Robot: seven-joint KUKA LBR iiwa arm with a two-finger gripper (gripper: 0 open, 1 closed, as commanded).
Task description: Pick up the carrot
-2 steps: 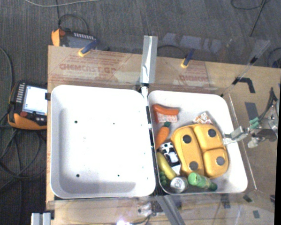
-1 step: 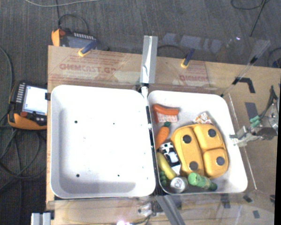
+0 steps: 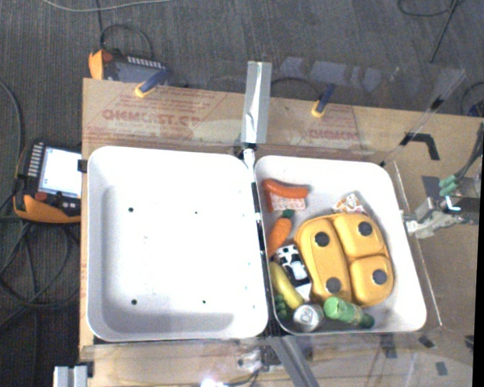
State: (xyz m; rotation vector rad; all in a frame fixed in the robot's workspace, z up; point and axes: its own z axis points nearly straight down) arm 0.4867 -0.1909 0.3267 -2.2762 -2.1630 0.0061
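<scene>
carrot: in right bin, against its left wall, about midway along | neighbours: hot dog packet toward far-left corner, banana toward near-left corner, yellow toy centre | left bin: beside it on the surface | jaws: cannot tell

Lab: clamped bench, floor cables
</scene>
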